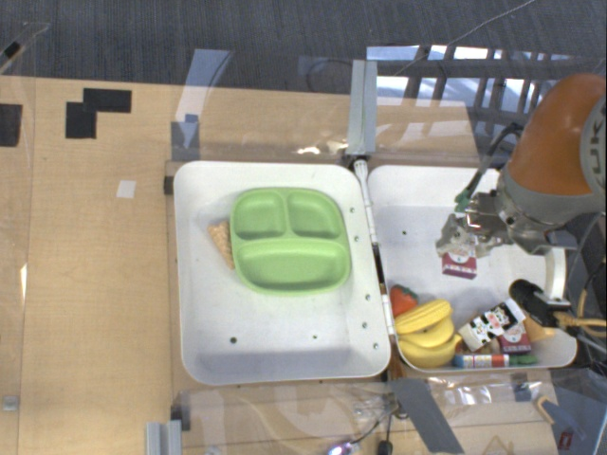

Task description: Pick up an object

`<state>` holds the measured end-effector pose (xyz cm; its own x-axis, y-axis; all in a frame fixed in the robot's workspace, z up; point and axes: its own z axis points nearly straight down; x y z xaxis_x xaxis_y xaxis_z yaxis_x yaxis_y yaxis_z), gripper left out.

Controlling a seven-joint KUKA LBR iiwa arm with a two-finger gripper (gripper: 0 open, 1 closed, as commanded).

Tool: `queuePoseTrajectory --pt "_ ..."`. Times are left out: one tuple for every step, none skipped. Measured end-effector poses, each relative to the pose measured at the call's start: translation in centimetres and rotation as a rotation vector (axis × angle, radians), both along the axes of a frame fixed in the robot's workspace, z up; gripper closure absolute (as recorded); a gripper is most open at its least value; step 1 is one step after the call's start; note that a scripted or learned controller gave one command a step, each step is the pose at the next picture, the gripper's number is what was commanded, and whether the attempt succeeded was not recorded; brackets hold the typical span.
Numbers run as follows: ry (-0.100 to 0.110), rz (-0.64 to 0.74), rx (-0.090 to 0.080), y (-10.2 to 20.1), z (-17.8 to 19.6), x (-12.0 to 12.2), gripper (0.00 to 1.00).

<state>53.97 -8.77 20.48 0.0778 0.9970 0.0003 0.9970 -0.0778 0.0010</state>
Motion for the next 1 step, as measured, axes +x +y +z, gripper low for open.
queuePoseTrajectory --pt "-0.001 -0.191 0.001 4.81 -2.09 -5.24 1.00"
